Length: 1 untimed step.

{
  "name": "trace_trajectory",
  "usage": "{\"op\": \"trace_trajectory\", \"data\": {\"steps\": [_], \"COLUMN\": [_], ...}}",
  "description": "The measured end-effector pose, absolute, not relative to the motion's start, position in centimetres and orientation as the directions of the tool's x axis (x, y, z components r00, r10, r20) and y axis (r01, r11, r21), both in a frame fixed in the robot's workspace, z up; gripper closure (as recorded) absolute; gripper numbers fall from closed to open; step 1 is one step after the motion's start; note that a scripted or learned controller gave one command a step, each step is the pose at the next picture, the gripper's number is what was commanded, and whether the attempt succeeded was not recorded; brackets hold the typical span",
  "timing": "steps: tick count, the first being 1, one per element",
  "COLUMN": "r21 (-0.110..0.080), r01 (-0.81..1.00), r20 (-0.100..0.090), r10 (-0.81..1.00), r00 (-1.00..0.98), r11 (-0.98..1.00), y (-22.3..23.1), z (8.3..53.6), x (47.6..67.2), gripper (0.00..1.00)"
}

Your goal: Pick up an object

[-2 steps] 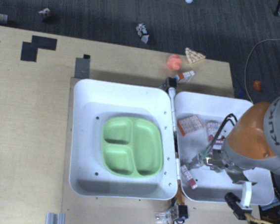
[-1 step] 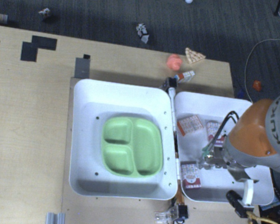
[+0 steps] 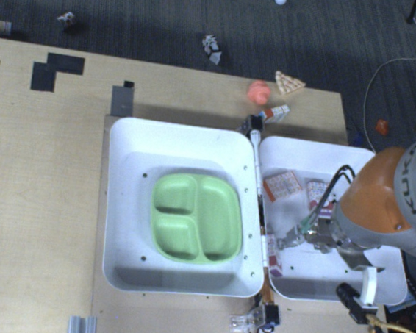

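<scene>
The right bin [image 3: 314,285] holds a flat red-and-white patterned packet [image 3: 283,184] near its far left corner and a second small printed packet [image 3: 316,190] beside it. A small red-marked item [image 3: 272,264] lies against the bin's left wall near the front. My gripper [image 3: 294,238] reaches down into the right bin from the right, low over its left half, just in front of the two packets. The grey wrist and orange band [image 3: 377,196] cover much of the bin's middle and right. I see nothing held in the gripper.
The left bin [image 3: 118,212] holds a green divided plate [image 3: 194,216]. Behind the bins on the bench lie a pink ball [image 3: 259,92], a pizza-slice toy [image 3: 289,83] and a small tube [image 3: 273,114]. Cables hang at the front right.
</scene>
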State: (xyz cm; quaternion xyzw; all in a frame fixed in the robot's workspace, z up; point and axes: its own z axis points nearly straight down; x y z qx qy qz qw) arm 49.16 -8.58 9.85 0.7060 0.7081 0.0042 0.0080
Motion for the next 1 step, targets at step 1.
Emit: {"op": "trace_trajectory", "data": {"steps": [1], "r21": [0.009], "r01": [1.000], "r20": [-0.001], "r10": [1.000], "r00": [-0.005], "r11": [0.005], "y": [-8.39], "z": [8.69], "x": [55.59], "gripper": [0.00]}}
